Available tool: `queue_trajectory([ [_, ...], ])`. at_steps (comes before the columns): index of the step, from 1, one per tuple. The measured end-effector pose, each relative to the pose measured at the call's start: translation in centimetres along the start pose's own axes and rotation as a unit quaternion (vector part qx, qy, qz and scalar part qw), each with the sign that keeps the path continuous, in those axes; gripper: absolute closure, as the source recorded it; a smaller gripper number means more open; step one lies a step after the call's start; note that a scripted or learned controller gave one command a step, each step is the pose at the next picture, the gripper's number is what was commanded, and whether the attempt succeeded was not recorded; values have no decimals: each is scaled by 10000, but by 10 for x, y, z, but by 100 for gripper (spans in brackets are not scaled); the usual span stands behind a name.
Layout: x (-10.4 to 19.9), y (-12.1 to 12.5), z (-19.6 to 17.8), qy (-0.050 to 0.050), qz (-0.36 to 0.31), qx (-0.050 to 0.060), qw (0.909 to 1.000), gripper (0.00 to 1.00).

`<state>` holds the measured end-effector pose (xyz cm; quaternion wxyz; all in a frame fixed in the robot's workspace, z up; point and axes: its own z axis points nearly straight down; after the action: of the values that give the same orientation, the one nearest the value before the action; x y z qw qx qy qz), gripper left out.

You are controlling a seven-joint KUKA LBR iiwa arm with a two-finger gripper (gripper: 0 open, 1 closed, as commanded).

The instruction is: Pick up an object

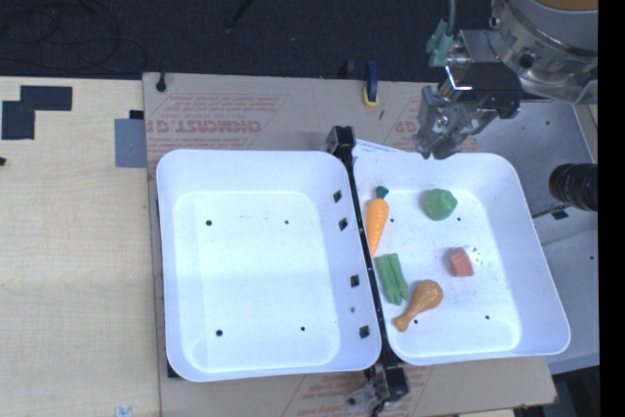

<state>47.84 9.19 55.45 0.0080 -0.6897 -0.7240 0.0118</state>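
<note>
The right bin (pixel 532 239) holds several toy foods: an orange carrot (pixel 376 222) near its left wall, a round green piece (pixel 438 203), a small red-pink piece (pixel 461 261), a green bean-like piece (pixel 392 276) and a tan drumstick (pixel 420 302). My gripper (pixel 440 144) hangs above the far rim of the right bin, up and slightly left of the round green piece. Nothing is visible between its fingers.
The left bin (pixel 186 259) sits beside the right one, with a black hinge strip (pixel 354 239) between them. Both rest on a cardboard sheet (pixel 244 117). A blue and yellow clamp (pixel 370 85) stands at the sheet's far edge.
</note>
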Motion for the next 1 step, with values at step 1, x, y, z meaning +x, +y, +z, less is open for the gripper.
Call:
queue_trajectory([
  [1,1,0,-9,-2,-26,20,10000,100],
])
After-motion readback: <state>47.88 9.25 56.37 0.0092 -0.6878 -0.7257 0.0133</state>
